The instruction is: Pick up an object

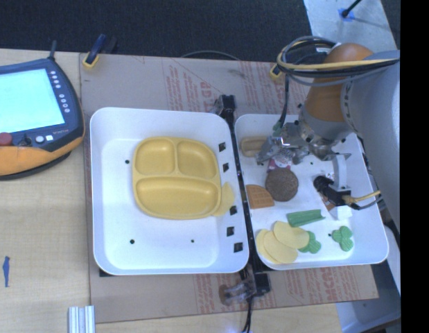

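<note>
The gripper (282, 151) hangs low in the right bin (363, 252), just at 12 o'clock of the brown round patty (281, 184). I cannot tell how its jaws stand. It looks like the reaching step. Next it must drop straight down and close on the patty.

Grey arm (370, 109), orange band, black cables
</note>
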`<state>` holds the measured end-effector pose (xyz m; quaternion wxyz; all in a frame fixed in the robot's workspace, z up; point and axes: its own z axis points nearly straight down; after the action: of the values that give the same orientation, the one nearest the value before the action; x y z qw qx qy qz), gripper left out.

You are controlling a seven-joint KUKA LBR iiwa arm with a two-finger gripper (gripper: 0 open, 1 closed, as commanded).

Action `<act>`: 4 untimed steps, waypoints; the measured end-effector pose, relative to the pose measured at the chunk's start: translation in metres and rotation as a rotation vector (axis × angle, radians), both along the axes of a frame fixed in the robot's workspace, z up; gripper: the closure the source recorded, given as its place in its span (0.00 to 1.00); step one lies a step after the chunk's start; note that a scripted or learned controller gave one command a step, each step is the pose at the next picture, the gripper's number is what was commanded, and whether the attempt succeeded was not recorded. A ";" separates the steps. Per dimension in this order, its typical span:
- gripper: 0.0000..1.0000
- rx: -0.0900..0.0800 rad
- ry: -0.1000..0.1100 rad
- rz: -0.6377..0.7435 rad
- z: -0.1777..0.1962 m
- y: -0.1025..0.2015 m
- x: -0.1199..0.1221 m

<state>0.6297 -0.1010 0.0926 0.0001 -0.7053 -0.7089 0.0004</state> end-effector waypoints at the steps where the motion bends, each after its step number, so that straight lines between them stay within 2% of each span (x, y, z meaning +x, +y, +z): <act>1: 0.00 0.002 0.010 -0.003 -0.001 -0.008 -0.080; 2: 0.00 0.000 0.000 0.000 0.000 0.007 -0.038; 3: 0.00 0.000 0.000 -0.001 0.000 0.008 0.012; 4: 0.00 0.002 0.012 -0.005 -0.001 -0.008 -0.087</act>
<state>0.5423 -0.1089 0.0912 0.0051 -0.7071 -0.7071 0.0039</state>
